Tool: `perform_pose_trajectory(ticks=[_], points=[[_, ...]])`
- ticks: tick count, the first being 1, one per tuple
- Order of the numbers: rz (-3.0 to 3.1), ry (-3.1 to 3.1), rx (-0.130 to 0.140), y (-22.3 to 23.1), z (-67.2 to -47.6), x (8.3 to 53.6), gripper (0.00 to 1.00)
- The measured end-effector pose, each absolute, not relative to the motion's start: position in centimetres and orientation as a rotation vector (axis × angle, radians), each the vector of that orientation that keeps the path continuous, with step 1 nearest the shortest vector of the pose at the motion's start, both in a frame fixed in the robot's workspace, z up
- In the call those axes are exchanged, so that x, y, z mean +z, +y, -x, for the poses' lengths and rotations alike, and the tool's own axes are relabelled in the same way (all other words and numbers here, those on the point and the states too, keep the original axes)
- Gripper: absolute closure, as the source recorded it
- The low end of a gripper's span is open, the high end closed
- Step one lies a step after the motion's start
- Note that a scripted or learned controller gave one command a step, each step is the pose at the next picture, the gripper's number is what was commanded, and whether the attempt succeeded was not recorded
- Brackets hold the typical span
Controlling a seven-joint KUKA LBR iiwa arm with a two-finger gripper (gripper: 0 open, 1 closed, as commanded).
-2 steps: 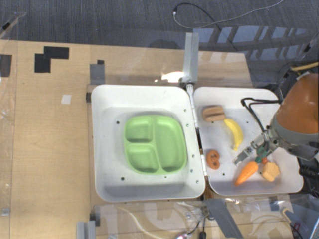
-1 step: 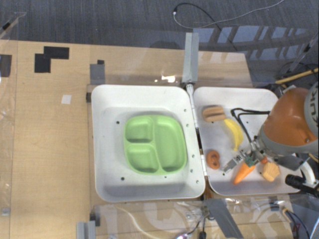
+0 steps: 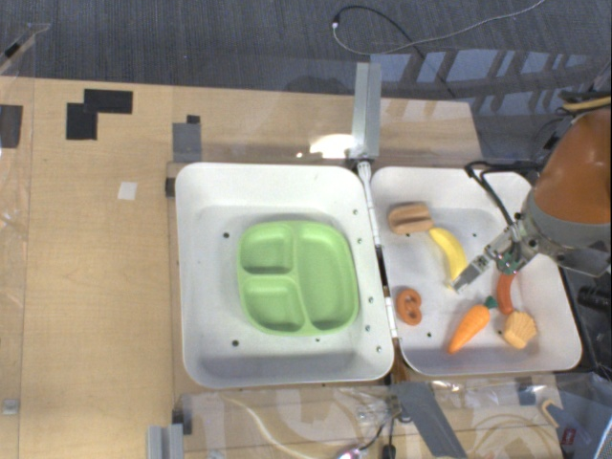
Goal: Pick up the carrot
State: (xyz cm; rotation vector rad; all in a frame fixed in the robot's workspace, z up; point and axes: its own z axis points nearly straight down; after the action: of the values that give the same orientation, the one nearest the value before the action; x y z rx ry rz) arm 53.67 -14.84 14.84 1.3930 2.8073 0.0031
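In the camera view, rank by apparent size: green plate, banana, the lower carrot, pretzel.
1. green plate, by far the largest.
2. banana and lower carrot: they look about alike, so no ranking between them.
3. pretzel, smallest.

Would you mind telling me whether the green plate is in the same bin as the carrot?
No, the green plate lies in the left bin, while the carrot lies in the right bin.

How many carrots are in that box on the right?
2: one carrot lies near the right bin's front, the other carrot beside the tool. More could hide under the arm.
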Motion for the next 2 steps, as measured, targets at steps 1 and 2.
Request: perform_pose_trajectory(ticks=[1,2], points=[[-1.031,2.962,0.001,-17.5,-48.8,14.1,0.00],[-1.225,2.875,0.006,-17.2,-49.3,9.1,0.00]])
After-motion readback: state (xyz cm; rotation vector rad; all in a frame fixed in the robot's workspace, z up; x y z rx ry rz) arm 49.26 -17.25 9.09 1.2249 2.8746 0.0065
